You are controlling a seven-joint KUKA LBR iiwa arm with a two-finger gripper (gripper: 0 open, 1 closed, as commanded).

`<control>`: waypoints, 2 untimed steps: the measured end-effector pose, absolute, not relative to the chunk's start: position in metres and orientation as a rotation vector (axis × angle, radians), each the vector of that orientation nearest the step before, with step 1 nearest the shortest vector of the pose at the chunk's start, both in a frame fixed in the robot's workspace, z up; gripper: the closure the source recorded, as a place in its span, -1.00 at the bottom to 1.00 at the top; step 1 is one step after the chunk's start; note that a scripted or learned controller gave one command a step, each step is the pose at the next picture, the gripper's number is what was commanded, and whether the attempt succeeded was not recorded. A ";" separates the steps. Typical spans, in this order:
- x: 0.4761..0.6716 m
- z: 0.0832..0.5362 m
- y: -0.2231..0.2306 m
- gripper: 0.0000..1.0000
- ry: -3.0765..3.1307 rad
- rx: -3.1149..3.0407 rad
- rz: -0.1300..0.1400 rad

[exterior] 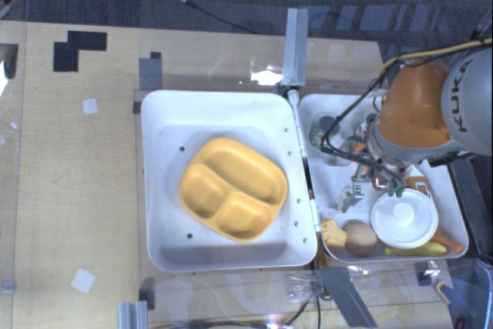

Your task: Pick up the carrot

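Pale wooden bench (69, 189) runs under two shallow white bins, and the job sits in the right bin (333, 113). From where I stand the slim orange carrot (449, 244) lies along that bin's near right edge, mostly tucked under the round white bowl (404, 217), with a yellow banana-like piece (414, 250) touching it. Beside those sit a brown potato-shaped lump (359, 236) and a small tan chunk (333, 233). The grey arm's two-finger gripper (360, 185) hangs over the middle of that bin, left of the bowl; I cannot tell how its jaws stand, and I see nothing held. My worry: the bowl covers most of the carrot, so a descent could strike the bowl's rim or close on the banana instead. The left bin (154, 166) holds a yellow divided plastic dish (231, 187), well apart.
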State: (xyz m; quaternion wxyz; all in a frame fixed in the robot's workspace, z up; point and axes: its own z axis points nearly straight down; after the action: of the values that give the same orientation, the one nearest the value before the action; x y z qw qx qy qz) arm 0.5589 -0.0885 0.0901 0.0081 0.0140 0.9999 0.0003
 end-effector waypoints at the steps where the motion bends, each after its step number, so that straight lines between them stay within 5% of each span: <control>1: 0.604 0.089 -0.083 -1.00 3.128 0.101 0.000; 2: 0.570 0.090 -0.087 -1.00 3.105 0.344 0.002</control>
State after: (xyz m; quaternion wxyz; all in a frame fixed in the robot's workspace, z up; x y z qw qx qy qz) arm 0.5699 -0.0866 0.0901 0.0087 0.1102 0.9939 0.0005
